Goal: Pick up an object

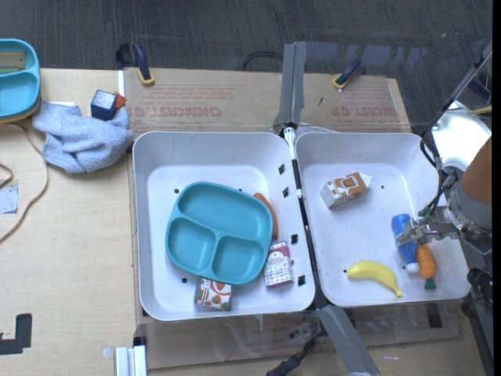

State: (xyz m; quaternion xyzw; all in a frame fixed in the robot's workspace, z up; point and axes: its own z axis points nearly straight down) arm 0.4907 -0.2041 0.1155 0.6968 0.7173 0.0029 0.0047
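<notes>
Though near jaws (419, 233), carrot (425, 263) just below.

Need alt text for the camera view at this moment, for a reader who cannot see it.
The arm's hand is low at the right bin's far right, beside a blue object and a carrot, with a banana and a small carton lying apart. The left bin holds a teal divided plate and two small cartons.
</notes>
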